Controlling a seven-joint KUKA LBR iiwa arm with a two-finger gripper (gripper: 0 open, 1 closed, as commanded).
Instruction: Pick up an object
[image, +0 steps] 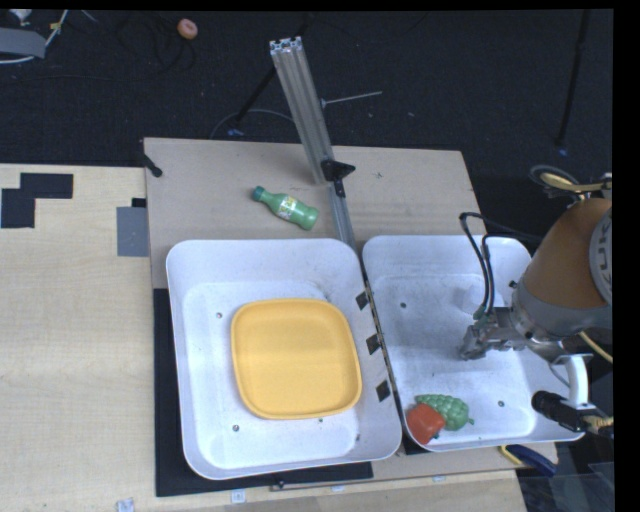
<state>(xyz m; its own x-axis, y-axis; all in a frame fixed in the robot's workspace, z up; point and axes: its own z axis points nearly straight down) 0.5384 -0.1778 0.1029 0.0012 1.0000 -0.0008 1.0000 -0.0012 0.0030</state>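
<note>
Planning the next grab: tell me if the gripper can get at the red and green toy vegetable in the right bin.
Probably yes. The red and green toy vegetable lies alone near the right white bin's front corner, with bare floor between it and the gripper; the close bin wall may hamper it.

Robotics lab: grey orange-banded robot arm (570, 270), two shallow white plastic bins (200, 300), slanted aluminium extrusion post (305, 100), loose black cables (480, 260).

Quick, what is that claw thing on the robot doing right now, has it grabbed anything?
Tool: low over the right bin, holding nothing visible; open or closed cannot be told. The red and green toy lies apart from it.
</note>
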